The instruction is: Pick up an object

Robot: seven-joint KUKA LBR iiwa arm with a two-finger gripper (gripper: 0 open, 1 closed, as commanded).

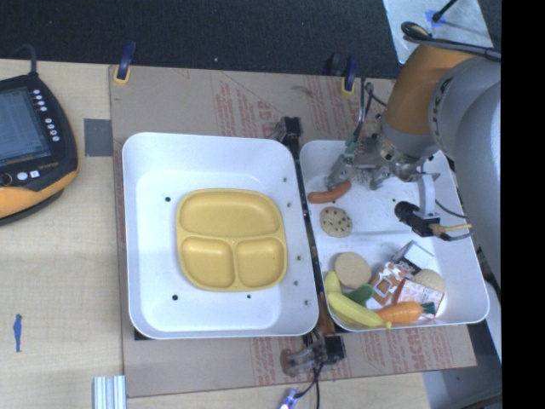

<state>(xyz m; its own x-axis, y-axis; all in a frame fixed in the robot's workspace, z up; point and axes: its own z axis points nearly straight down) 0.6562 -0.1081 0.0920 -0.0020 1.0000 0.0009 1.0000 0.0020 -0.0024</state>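
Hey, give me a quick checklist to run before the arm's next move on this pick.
1. Gripper over the right bin: ok, near the far left corner.
2. Target near it: ok, the sausage lies right beside the gripper.
3. Anything held between the fingers: cannot tell, they are too small and blurred.
4. Room around the sausage: ok, the cookie lies apart from it.
5. Near-end pile, banana and carrot, away from the gripper: ok.
6. Yellow tray in the left bin, out of the way: ok.
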